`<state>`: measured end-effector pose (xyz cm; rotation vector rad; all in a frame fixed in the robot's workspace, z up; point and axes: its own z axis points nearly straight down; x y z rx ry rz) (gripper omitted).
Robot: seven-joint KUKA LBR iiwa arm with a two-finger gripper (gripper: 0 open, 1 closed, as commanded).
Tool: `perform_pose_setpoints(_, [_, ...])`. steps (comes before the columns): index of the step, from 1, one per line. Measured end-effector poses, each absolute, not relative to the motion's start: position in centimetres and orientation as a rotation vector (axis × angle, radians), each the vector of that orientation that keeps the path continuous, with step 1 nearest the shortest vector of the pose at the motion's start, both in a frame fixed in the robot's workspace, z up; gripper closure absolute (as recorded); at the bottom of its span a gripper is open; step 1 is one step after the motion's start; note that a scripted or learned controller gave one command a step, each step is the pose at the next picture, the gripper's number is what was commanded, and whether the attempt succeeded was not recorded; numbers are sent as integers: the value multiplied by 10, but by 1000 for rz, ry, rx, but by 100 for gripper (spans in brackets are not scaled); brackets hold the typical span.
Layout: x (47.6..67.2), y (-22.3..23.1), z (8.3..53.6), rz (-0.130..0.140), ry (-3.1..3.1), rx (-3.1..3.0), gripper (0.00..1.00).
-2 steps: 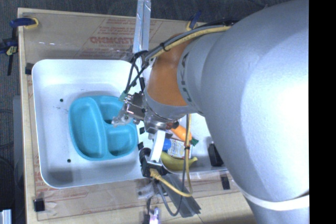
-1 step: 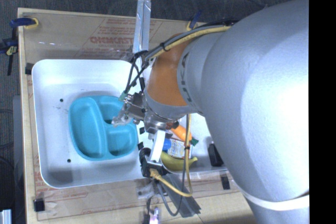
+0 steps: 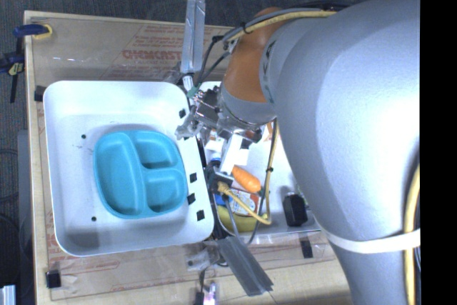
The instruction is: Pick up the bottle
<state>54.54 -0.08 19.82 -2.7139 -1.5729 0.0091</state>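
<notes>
The grey arm with its orange band (image 3: 246,75) covers most of the right bin (image 3: 282,228). Its gripper (image 3: 207,123) hangs low over that bin's left side, next to the wall shared with the left bin. Just below the gripper lies a white oblong item (image 3: 233,151), possibly the bottle; I cannot tell for sure. Beside it are an orange piece (image 3: 247,179) and a yellow-green rounded object (image 3: 239,219). Whether the gripper touches any of them is hidden.
The left bin (image 3: 64,118) holds a blue divided plate (image 3: 139,171). A black object (image 3: 294,209) lies in the right bin near its front edge. Yellow cable loops over the yellow-green object. A metal bracket (image 3: 193,32) stands at the back between the bins.
</notes>
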Motion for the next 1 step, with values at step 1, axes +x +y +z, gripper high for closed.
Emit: perform_pose_setpoints(1, [569, 6, 198, 7, -1569, -2717, 0])
